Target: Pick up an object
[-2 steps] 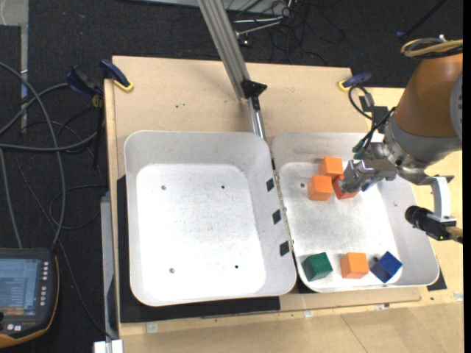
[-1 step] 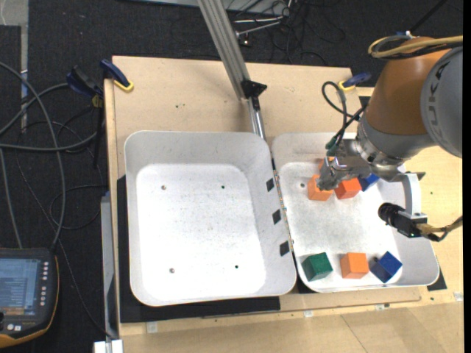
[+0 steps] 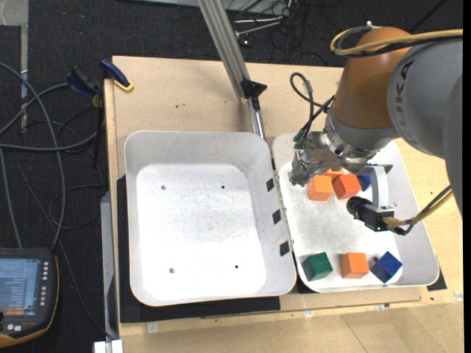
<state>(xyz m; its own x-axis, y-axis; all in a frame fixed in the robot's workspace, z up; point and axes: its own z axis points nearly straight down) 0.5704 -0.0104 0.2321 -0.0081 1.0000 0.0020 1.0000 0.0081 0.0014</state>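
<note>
In the right bin [image 3: 324,230], two orange blocks [image 3: 320,189] [image 3: 344,186] lie side by side near the upper middle. A blue block [image 3: 363,182] peeks out behind them, partly hidden by the wrist. Along the bin's front edge sit a green cube [image 3: 318,265], an orange cube [image 3: 354,265] and a blue cube [image 3: 385,266]. My gripper [image 3: 298,173] hangs low over the bin's upper left part, just left of the nearer orange block. I see nothing held in it.
The left bin [image 3: 140,197] is a large white tray beside the right one. A slanted metal pole [image 3: 224,39] crosses the back of the bench. Blue clamps [image 3: 103,79] sit at the bench's back left corner. A black cable fitting [image 3: 364,212] hangs by the wrist.
</note>
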